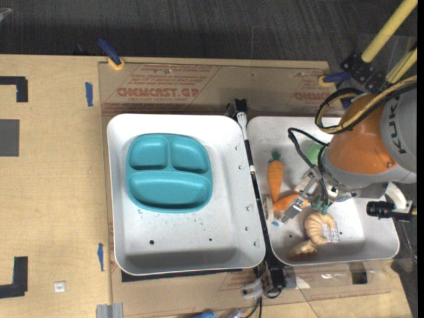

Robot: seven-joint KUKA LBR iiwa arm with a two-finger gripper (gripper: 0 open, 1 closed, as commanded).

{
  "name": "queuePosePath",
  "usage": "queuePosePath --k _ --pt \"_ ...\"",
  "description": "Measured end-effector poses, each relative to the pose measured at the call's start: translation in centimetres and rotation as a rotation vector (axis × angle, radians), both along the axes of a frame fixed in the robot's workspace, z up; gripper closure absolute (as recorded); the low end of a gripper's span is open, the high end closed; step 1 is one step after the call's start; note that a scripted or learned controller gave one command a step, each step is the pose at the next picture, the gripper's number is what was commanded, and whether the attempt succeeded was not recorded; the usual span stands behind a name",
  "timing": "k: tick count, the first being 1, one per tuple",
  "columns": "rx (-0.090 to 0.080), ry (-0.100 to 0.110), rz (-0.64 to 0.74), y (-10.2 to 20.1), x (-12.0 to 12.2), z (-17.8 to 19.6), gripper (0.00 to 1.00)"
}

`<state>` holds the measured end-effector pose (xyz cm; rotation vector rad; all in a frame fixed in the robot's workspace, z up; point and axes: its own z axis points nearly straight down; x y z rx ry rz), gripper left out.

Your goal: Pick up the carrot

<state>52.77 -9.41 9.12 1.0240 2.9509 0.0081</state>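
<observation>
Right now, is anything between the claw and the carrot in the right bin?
Nothing visible blocks it. The carrot lies in the right bin, near its left wall, with bare bin floor around its upper part. The claw sits just right of and below it, beside a second orange piece at the carrot's lower end.

On the tabletop (53, 197), the left bin (228, 177) carries a teal divided plate (169, 171). In the right bin (381, 234), the end effector (299, 205) hangs near its left wall, beside the carrot (275, 177), with a croissant (318, 227) toward the front edge.
</observation>
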Motion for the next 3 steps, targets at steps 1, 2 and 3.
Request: queuePosePath --k 1,2,3 --pt "0.009 0.005 -0.405 0.2 1.0 -0.1 0.0" --pt "0.005 -0.009 -0.403 0.1 1.4 1.2 1.0" --pt "0.008 0.013 -0.617 7.7 5.6 9.5 1.0"
